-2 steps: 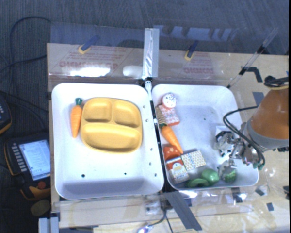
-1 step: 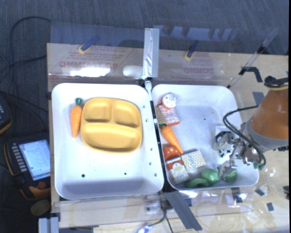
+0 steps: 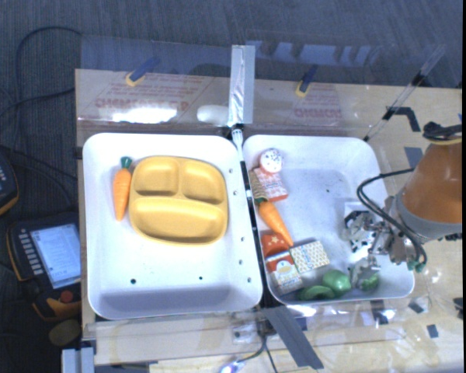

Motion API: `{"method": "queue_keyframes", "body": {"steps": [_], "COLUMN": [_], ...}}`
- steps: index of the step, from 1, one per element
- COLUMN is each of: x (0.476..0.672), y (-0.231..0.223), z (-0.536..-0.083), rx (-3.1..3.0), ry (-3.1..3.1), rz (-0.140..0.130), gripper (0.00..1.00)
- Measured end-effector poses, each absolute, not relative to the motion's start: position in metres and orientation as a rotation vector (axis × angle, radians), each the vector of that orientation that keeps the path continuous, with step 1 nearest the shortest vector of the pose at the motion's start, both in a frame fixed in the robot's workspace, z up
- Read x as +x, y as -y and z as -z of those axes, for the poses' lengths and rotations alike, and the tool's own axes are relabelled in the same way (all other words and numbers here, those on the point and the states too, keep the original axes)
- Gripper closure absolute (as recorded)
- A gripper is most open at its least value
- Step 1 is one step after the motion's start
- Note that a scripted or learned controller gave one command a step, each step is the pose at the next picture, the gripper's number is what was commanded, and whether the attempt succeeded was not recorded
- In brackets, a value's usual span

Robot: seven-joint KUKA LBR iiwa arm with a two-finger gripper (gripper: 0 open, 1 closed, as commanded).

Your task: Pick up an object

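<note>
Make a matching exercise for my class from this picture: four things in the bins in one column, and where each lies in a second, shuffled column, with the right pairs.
Things
1. yellow divided plate
2. carrot with the green top
3. green pepper
4. hand

Places
A. right bin, along its near edge
B. middle of the left bin
C. right bin, by its right wall
D. left bin, just left of the plate

Pairs: 1-B, 2-D, 3-A, 4-C

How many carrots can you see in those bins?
2. One carrot lies in the left bin, beside the yellow tray. The other carrot lies in the right bin, along its left wall among the packets. More could hide beneath the pile.
</note>
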State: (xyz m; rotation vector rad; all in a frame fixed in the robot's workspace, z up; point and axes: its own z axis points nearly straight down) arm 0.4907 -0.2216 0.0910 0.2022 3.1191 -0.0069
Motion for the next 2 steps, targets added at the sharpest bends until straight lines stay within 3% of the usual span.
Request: {"method": "queue_keyframes", "body": {"steps": [1, 2], "x": [0.491, 0.492], "y": [0.222, 0.221], "z": [-0.091, -0.102], "rx": [0.171, 0.168], "ry": [-3.121, -3.120], "rz": [0.008, 0.012], "gripper": [0.00, 1.00]}}
